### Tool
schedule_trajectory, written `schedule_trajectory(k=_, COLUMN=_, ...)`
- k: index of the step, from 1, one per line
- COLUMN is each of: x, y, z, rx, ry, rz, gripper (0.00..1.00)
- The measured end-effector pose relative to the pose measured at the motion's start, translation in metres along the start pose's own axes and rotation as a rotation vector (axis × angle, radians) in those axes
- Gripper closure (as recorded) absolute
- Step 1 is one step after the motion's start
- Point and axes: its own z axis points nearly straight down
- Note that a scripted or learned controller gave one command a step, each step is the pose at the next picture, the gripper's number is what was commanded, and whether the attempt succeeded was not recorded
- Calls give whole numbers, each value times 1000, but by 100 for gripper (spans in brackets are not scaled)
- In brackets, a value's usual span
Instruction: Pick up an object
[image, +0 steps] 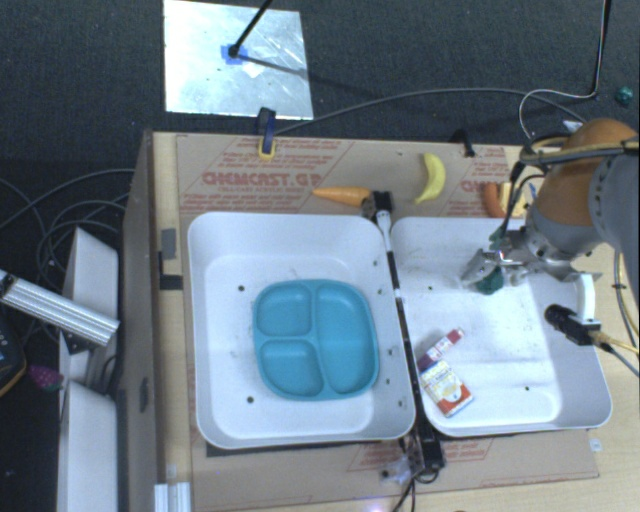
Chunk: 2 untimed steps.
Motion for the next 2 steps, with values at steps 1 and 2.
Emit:
schedule_trajectory(k=1, x=0, y=1, z=-12, rx=-4, ry=-1, rz=-2, gripper=100)
schedule_trajectory(k=2, x=84, y=5, z=-49, rx=-3, ry=1, rz=0, gripper=100)
